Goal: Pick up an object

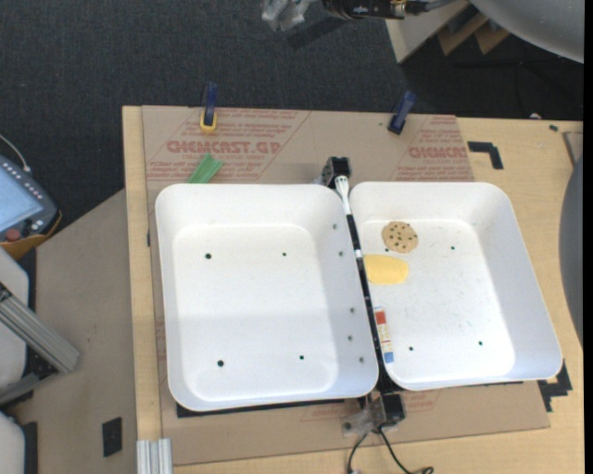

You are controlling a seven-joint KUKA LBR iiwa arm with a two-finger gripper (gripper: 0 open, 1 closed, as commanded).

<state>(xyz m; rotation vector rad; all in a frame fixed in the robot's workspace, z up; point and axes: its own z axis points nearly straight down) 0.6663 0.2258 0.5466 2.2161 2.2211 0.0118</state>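
A dark carpeted floor surrounds a desk (278, 139) topped with brown board, bearing two shallow white bins side by side. The left bin (185, 222) lies bare. The right bin (500, 278) holds a round cookie (399, 237), a yellow piece (385, 270) just below it, and a small tube (383, 335) against the dividing wall, likely loose targets for picking. The end effector (283, 13) hangs blurred at the top edge, well apart; its opening cannot be told.

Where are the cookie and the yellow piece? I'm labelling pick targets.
cookie (400, 236), camera view, centre of its top face.
yellow piece (385, 269), camera view, middle of its upper surface.
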